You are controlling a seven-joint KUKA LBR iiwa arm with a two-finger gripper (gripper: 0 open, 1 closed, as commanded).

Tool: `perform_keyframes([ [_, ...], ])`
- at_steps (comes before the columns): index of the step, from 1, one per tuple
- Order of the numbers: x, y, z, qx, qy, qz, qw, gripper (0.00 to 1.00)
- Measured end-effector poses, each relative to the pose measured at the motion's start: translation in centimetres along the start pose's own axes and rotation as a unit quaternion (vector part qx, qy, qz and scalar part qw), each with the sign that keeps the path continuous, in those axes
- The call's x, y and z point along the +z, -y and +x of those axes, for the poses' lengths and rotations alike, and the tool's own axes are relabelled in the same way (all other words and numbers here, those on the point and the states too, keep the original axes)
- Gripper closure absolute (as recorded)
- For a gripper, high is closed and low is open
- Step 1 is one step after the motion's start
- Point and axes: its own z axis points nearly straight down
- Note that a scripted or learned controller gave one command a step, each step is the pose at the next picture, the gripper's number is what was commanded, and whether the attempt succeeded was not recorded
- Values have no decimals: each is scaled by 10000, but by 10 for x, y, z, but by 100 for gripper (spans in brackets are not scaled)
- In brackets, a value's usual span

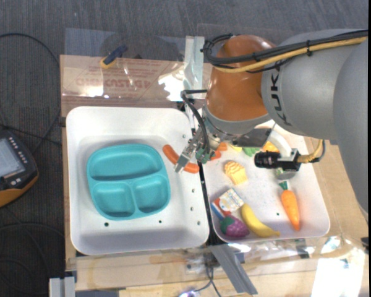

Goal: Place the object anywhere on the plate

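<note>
A teal divided plate (128,179) lies in the left white bin (80,129). My gripper (193,155) hangs over the wall between the two bins, just right of the plate. It is shut on a small orange carrot-like piece (172,154), which sticks out to the left over the left bin's floor, apart from the plate. The big grey and orange wrist hides the gripper's upper part.
The right bin (315,224) holds a yellow toy (236,172), a carrot (289,206), a banana (257,222), purple grapes (235,228), a small packet (229,199) and green and yellow pieces (253,149) under the arm. A handheld pendant (6,166) lies at the far left.
</note>
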Motion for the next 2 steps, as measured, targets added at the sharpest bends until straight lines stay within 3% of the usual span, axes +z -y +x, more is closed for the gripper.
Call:
perform_keyframes([
  [1, -52, -32, 47, -157, 11, -9, 9999, 100],
  [2, -52, -32, 47, -156, 11, -8, 9999, 0],
])
